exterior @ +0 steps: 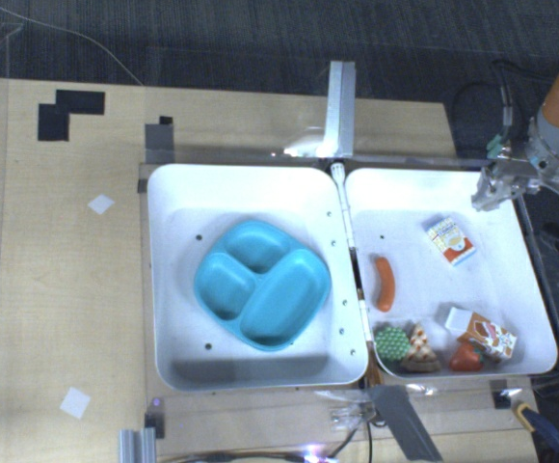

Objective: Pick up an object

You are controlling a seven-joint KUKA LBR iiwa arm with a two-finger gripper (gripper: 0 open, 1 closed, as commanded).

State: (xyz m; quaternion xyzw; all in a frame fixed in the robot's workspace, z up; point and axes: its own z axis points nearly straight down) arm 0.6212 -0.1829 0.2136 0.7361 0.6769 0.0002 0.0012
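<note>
In the right bin (410,186) lie several small items: a white and orange carton (450,240), an orange sausage (384,283), a green ball (391,340), a pizza slice (419,351), a white block (453,316), an orange packet (489,337) and a red strawberry (465,357). My gripper (496,189) hangs at the bin's far right corner, above the rim, well clear of the carton. Nothing shows between its fingers.
The left bin (178,196) holds a blue divided plate (261,283). A metal post (341,109) rises behind the divider between the bins. Cables lie on the dark floor behind the bench and beside the right bin.
</note>
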